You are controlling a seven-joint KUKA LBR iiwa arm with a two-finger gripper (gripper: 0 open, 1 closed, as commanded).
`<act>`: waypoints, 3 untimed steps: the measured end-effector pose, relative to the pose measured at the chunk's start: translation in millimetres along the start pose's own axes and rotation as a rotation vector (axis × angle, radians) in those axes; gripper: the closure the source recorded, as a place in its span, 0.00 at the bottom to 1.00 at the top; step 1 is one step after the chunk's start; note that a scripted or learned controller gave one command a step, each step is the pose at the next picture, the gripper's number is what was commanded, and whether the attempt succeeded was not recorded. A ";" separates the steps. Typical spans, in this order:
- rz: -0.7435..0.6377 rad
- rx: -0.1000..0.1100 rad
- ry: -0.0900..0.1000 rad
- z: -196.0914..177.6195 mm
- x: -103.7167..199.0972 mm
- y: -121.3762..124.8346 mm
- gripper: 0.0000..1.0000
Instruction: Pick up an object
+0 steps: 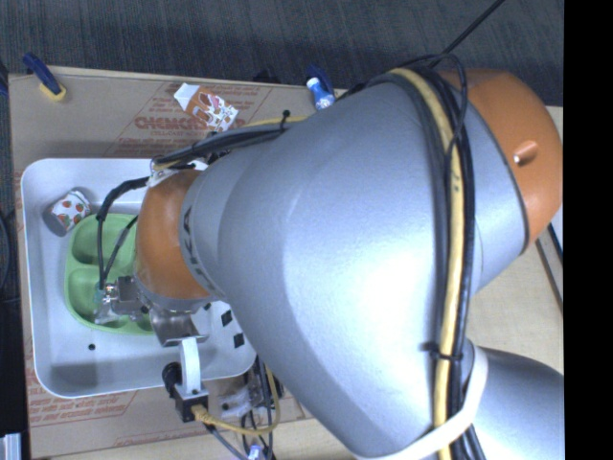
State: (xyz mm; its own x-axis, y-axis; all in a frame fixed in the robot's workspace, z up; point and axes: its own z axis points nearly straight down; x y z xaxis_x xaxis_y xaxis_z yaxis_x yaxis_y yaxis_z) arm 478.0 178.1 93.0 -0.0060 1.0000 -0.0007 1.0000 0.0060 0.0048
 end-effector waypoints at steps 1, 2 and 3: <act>-0.008 -0.002 0.002 -11.1 1.5 1.5 1.00; -0.002 0.004 0.002 -122.3 40.3 -0.6 1.00; -0.011 0.004 0.003 -132.2 41.3 0.0 1.00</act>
State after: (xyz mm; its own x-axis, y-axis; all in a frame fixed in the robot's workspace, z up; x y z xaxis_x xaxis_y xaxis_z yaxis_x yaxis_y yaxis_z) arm 477.1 219.5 225.2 -0.0166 0.9999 0.0018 0.9999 0.0166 0.0008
